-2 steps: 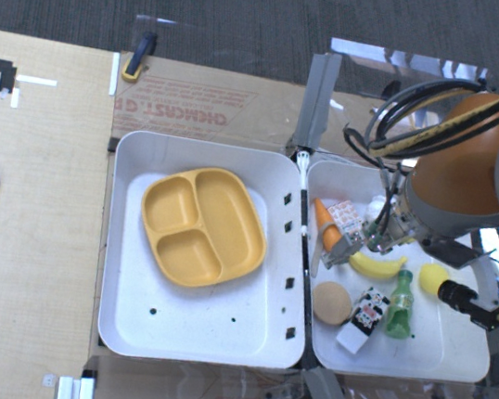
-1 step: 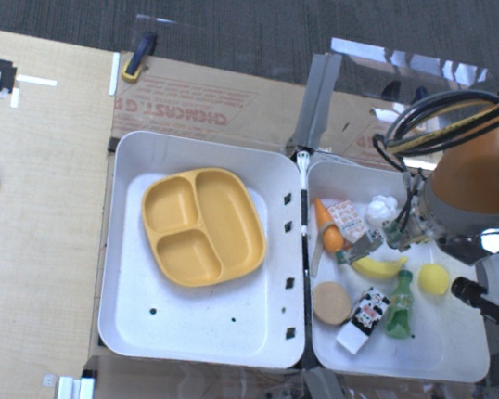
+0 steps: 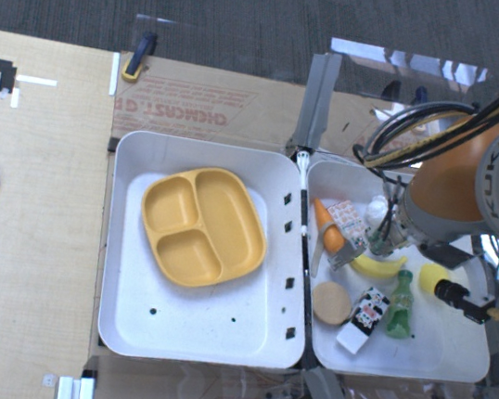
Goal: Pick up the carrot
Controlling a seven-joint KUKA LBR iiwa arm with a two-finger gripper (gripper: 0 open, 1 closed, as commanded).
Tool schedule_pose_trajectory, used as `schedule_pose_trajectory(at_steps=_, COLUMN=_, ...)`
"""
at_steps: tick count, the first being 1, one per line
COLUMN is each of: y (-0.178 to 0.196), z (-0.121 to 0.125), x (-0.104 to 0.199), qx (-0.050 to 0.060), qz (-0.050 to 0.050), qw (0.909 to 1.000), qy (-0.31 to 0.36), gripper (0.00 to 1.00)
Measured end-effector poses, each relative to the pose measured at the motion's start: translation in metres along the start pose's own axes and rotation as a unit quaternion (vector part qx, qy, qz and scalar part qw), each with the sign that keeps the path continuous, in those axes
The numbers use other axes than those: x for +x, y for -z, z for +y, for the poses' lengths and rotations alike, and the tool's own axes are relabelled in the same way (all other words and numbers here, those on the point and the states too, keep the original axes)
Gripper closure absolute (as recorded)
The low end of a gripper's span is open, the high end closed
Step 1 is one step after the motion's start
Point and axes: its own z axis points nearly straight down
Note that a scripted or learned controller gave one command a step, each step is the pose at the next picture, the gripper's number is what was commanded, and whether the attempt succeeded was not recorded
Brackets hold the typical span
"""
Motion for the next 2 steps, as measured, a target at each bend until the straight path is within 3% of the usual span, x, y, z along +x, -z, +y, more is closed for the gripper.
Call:
schedule_pose_trajectory(at_steps=1, y=0.009, z=0.0, x=-0.002, qx=-0.001, qz=-0.001, qw=1.0, qy=-0.002, gripper=1.0)
schedule_pose_trajectory(at_steps=2, y=0.116, z=0.03, x=0.001, qx=0.0, qz=-0.001, qw=0.9959, qy=-0.091, gripper=1.0)
